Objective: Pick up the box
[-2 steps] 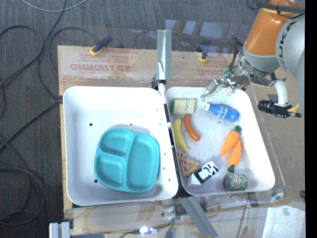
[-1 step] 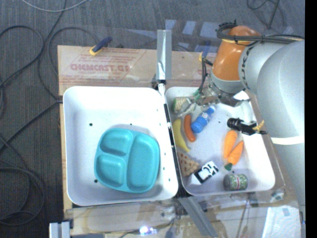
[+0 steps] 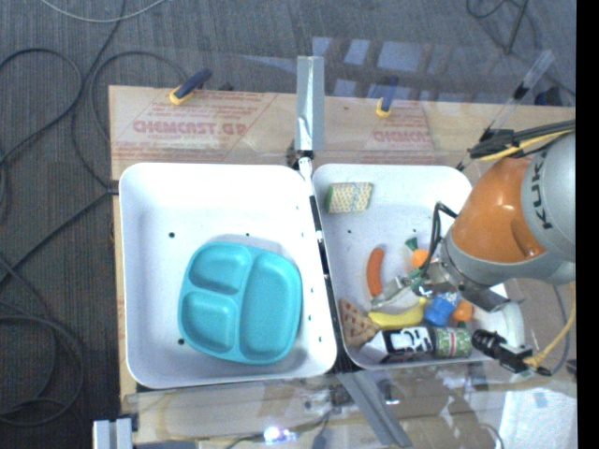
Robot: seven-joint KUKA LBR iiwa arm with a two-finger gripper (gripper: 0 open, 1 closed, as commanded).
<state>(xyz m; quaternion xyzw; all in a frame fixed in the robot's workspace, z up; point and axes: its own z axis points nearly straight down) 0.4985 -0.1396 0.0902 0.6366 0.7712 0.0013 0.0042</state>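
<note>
A small black-and-white box (image 3: 406, 341) lies flat at the front edge of the right bin (image 3: 402, 178), wedged between a yellow banana (image 3: 394, 318) and a green can (image 3: 453, 342). My gripper (image 3: 415, 284) hangs low over the clutter in the middle of this bin, just behind the banana and a short way behind the box. It is beside a blue block (image 3: 440, 309). The arm's grey and orange wrist (image 3: 496, 223) covers the bin's right part.
The right bin also holds a patterned sponge (image 3: 350, 196) at the back, an orange carrot (image 3: 375, 267), a brown waffle piece (image 3: 354, 321) and a small orange ball (image 3: 420, 257). A teal divided plate (image 3: 243, 299) sits in the left bin (image 3: 150, 213).
</note>
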